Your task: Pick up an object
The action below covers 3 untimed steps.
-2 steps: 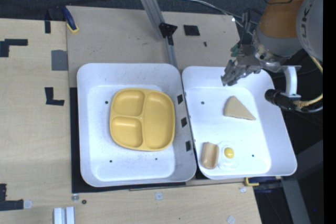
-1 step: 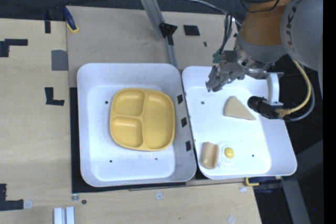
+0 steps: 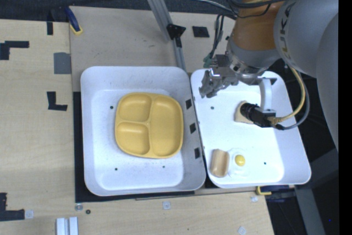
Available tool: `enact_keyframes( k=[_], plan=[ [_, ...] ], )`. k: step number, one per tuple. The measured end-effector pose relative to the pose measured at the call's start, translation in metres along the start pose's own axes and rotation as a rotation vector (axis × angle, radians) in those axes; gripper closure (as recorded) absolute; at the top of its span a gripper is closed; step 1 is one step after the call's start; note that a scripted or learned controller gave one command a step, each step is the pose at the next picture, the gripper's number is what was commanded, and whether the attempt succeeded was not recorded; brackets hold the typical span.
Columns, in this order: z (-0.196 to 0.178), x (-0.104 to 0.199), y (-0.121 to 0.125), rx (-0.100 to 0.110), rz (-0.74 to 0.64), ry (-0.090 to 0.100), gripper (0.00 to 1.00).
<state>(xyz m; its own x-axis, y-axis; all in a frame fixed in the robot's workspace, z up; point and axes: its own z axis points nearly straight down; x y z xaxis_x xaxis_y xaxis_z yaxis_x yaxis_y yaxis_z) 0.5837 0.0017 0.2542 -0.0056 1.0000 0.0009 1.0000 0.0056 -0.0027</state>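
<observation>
A grey arm [image 3: 308, 25] with an orange band above its wrist reaches in from the right over a pale wooden worktop [image 3: 33, 118] that carries two shallow white bins side by side. The gripper [image 3: 210, 84] hangs over the upper-left corner of the right bin [image 3: 275, 173], close to the rim it shares with the left bin [image 3: 93, 135] — its dark metal tip is seen from above, nothing shows between its ends, and whether it is clenched or released cannot be told at this angle. In the left bin lies a yellow divided plate [image 3: 149, 124], three compartments facing up, roughly central on the white floor. The right bin holds the smaller things: a tan cylindrical piece [image 3: 219, 163] near the front edge and, just beside it to the right, a fried-egg toy [image 3: 238, 162] (white with a small yellow yolk, hard to separate from the white floor). Farther back in that bin, a pale wedge-shaped object [image 3: 241, 113] sits partly hidden behind a black fitting [image 3: 258, 115] on the arm's cabling. All three lie well apart from the gripper. A slanted metal pole [image 3: 157, 0] crosses the top of the scene.
</observation>
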Motion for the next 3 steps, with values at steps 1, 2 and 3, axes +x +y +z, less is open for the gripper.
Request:
enact_keyframes(
  k=[1, 2, 3],
  plan=[
    [0.001, 0.048, -0.005, 0.000, 0.000, 0.000, 1.00],
    [0.003, 0.097, -0.011, 0.000, 0.000, -0.001, 1.00],
    [0.003, 0.094, -0.011, 0.000, 0.003, -0.001, 0.00]
  ],
)
